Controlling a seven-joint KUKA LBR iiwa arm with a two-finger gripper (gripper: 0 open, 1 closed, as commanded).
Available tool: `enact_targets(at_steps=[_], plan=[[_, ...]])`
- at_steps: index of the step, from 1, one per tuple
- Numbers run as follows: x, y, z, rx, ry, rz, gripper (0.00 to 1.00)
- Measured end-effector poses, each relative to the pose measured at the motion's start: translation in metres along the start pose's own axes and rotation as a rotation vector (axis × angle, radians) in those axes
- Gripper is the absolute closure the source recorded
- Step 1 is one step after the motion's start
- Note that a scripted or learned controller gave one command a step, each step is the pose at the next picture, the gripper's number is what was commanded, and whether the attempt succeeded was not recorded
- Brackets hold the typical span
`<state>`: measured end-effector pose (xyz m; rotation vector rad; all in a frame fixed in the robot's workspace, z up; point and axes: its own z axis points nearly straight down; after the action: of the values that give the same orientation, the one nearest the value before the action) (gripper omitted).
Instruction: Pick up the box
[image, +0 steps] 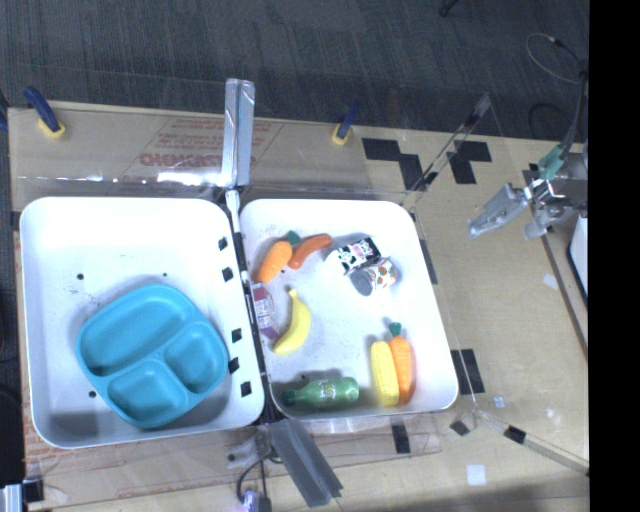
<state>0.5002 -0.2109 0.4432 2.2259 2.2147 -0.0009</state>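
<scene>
The bench (500, 330) is tan and carries the two white bins side by side. The left bin (50, 230) holds a blue divided plate (150, 355), which lies toward its 6 o'clock side. The right bin (425, 330) holds all the small goods.

The gripper (495, 213) hangs over bare bench outside the bins, out at 2 o'clock from the right bin's middle and well apart from everything in it. From this height I cannot tell whether it is apart or together; nothing is seen in it.

Inside the right bin, a yellow corn cob (384, 373) and an orange carrot (402, 365) lie touching side by side at about 4 o'clock. A yellow banana (292, 322) lies at 9 o'clock, just off the middle. A green bottle (322, 392) lies on its side at 6 o'clock, against the near wall.

A second carrot (272, 260) lies at 11 o'clock, and a red-orange sausage shape (311, 247) touches its top end.

The box (355, 252), black and white, sits at about 12 to 1 o'clock in the right bin, just right of the sausage shape. A small patterned cup (376, 277) lies against the box at its 4 o'clock. A purplish packet (262, 308) lies at 9 o'clock along the left wall.
</scene>
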Motion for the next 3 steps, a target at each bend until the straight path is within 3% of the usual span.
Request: enact_targets(at_steps=[1,2,3], plan=[[0.025,-0.002,0.001,0.003,0.002,-0.276,0.00],[0.050,0.007,0.352,0.002,0.003,-0.474,0.00],[0.074,0.023,0.351,0.001,0.001,-0.324,0.00]])
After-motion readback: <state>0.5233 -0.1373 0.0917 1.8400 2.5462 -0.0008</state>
